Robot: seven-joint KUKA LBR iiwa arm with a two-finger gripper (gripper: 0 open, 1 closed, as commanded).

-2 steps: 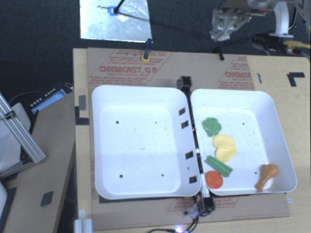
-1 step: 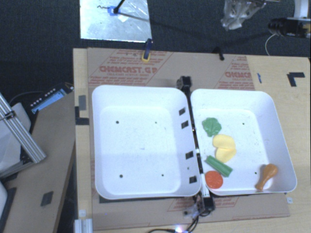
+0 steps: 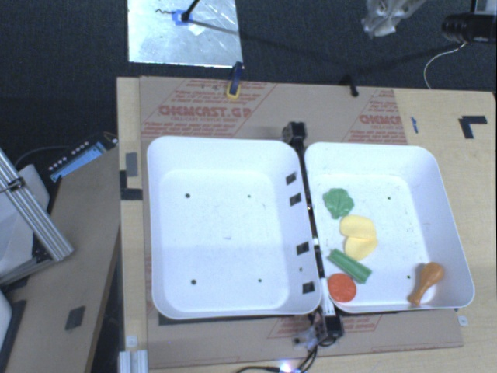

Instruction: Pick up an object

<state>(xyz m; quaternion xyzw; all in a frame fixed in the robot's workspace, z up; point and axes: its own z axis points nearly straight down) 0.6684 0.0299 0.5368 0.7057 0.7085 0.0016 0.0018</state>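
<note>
fixed overhead camera | slanted down | both bins (image 3: pixel 225 150) in frame

A tan bench (image 3: pixel 194 103) bears two white bins (image 3: pixel 221 224) (image 3: pixel 431 177) side by side, touching.

A silver sheet (image 3: pixel 184 20) lies beyond the brown board (image 3: pixel 264 103) under two white bins (image 3: pixel 225 150).

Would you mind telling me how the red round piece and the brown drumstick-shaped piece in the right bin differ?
The red round piece is flat and disc-like; the brown drumstick is long with a bulbous end. The red piece lies near the bin's left wall beside the green stick; the drumstick lies alone by the right wall. Both sit along the right bin's near edge.
</note>
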